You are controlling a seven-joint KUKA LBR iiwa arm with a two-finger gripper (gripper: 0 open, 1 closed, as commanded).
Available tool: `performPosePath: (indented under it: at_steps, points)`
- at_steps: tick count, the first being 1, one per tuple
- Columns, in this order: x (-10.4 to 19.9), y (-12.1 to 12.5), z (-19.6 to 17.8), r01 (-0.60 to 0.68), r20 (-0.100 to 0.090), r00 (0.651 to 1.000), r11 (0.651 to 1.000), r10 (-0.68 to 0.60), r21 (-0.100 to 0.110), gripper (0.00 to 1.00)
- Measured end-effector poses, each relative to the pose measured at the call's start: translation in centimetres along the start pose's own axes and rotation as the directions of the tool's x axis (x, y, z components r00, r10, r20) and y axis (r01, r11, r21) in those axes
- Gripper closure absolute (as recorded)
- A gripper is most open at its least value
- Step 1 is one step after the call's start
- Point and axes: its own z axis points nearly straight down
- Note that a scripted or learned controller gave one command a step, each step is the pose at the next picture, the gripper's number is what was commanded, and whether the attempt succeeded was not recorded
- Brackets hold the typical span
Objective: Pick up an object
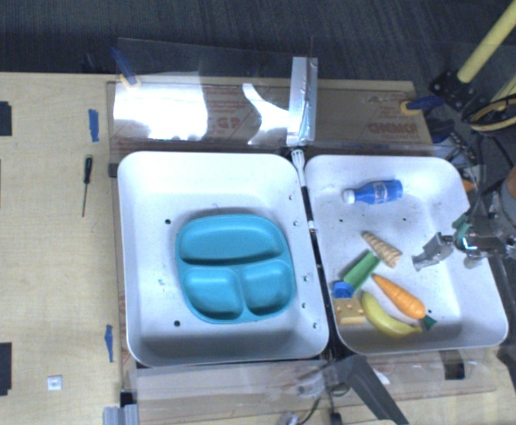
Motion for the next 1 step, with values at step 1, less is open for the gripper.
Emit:
performPosePath:
  at_steps: [1]
  points:
    - [1.93,-0.65,11.02,0.174,-0.002,0.985,0.985,-0.174,0.003,0.00]
